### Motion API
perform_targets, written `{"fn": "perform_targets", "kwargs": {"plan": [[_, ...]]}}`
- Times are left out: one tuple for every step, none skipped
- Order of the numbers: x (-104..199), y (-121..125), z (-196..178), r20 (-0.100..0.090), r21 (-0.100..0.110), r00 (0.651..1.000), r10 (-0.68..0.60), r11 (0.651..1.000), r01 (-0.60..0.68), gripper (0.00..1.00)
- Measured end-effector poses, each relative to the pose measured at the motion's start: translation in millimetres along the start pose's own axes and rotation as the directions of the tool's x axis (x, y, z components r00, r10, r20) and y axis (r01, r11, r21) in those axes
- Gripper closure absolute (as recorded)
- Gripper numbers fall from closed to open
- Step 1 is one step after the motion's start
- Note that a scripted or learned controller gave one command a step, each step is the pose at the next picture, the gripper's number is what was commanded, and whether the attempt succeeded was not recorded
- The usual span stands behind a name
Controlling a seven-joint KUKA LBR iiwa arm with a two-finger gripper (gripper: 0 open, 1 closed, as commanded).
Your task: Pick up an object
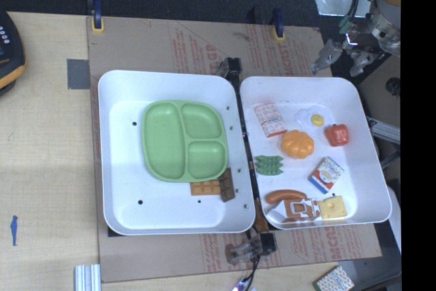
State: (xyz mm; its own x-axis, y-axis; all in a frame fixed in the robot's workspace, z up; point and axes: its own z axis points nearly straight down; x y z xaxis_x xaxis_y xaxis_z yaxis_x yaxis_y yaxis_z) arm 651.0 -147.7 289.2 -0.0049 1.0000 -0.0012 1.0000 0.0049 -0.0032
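The green plate [184, 141] sits in the bin far left of the gripper [346, 59]. The orange pumpkin toy [298, 144] lies below and left of it. The gripper, spread wide and holding nothing, should drop straight over the pumpkin.

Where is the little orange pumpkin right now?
The orange pumpkin sits near the middle of the right bin, between the red pepper on its right and the green peas at lower left.
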Motion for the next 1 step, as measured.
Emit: {"fn": "perform_targets", "kwargs": {"plan": [[43.2, -6.8, 152.5, -0.003, 0.013, 1.0, -0.004, 1.0, 0.004, 0.0]]}}
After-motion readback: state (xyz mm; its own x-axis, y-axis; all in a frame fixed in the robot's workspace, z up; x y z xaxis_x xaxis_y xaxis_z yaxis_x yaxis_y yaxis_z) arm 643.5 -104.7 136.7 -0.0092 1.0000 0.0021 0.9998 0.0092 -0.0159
